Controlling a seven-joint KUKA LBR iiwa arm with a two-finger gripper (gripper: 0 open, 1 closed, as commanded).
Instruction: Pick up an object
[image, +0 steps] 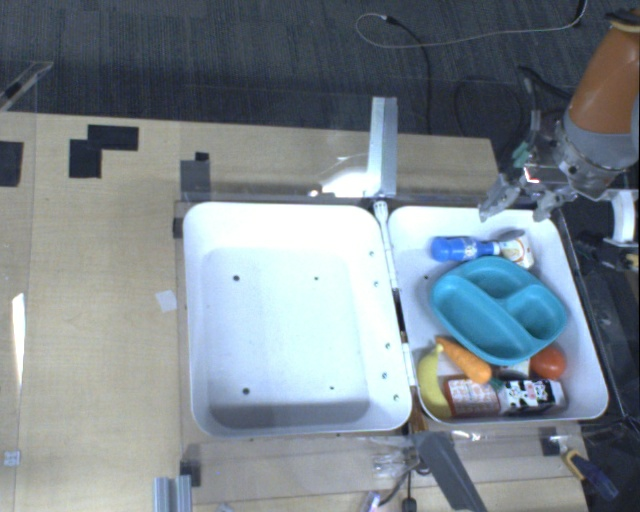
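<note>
Pincer (520, 196) hangs open and empty above the right bin's (585, 300) far rim, so descending there may strike it.

Tool (519, 199), seemingly empty, above right bin (583, 300)

Thin cable (470, 35) on dark floor (200, 50); black tape patches (102, 147) on bench (90, 300).

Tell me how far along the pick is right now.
Nothing looks picked yet. The gripper hangs above the back edge of the right bin with nothing visible between its fingers. The blue bottle, teal dish, carrot and banana all lie in that bin. Descent, grasp and lift remain.
</note>
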